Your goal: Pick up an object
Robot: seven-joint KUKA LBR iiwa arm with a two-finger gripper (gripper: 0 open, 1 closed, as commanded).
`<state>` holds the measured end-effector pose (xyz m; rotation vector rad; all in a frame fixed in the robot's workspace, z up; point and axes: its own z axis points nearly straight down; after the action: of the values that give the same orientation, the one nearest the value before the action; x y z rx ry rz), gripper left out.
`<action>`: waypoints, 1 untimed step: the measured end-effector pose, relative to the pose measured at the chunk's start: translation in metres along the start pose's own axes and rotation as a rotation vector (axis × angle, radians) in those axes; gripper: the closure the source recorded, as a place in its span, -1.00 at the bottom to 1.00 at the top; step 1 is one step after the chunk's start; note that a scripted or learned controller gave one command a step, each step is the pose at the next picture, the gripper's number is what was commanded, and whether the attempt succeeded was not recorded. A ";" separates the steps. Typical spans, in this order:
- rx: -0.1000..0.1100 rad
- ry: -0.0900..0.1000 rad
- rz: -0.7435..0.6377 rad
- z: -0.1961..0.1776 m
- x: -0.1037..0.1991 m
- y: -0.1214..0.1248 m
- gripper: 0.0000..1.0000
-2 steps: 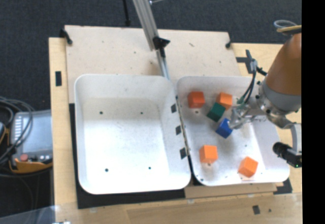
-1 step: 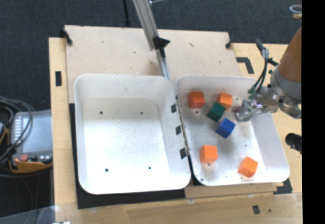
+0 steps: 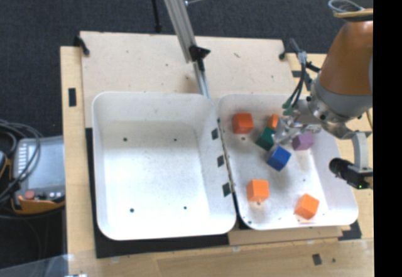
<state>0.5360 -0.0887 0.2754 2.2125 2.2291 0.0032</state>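
The right bin (image 3: 326, 210) holds several blocks. An orange block (image 3: 243, 123) sits near its far left, a dark green block (image 3: 266, 139) beside it, and a blue block (image 3: 279, 158) just in front of that. A small orange piece (image 3: 273, 121) shows behind the green block, and a purple block (image 3: 304, 141) lies to the right. Two more orange blocks (image 3: 257, 190) (image 3: 307, 205) rest near the front. My gripper (image 3: 287, 132) hangs low among the green, blue and purple blocks, its fingers blurred against them.
The left bin (image 3: 110, 144) stands beside the right one, sharing a raised divider. A slanted metal pole (image 3: 179, 15) rises from the bench behind the bins. The arm's grey and orange body (image 3: 345, 75) covers the right bin's far right corner.
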 end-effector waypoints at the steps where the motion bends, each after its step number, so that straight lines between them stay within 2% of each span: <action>1: 0.000 -0.002 0.001 -0.004 0.053 0.007 1.00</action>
<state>0.5430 -0.0361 0.2795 2.2125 2.2271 0.0018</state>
